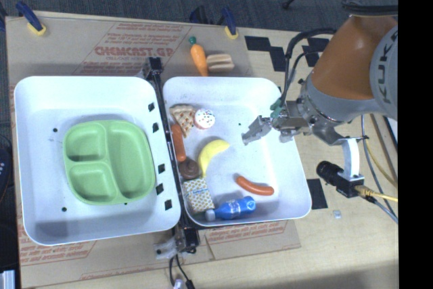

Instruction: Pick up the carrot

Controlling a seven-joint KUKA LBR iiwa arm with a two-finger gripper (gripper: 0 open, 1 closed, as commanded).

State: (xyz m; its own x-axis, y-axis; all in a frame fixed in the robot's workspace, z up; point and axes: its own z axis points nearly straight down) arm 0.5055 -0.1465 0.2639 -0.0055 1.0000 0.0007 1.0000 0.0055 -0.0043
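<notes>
The carrot [197, 57], orange with a green top, lies on the cardboard just behind the right bin's far rim, outside both bins. A tan bun-like toy [220, 63] rests right beside it. My gripper [254, 131] hangs over the middle-right of the right bin [270, 88], well in front of and to the right of the carrot. Nothing shows in its grasp.
The right bin holds a banana [211, 151], a red sausage [255, 185], a blue bottle [233, 208], a cracker box [198, 196], a pizza slice [181, 117] and a white ball [204, 119]. A green divided plate [108, 160] sits in the left bin [34, 98].
</notes>
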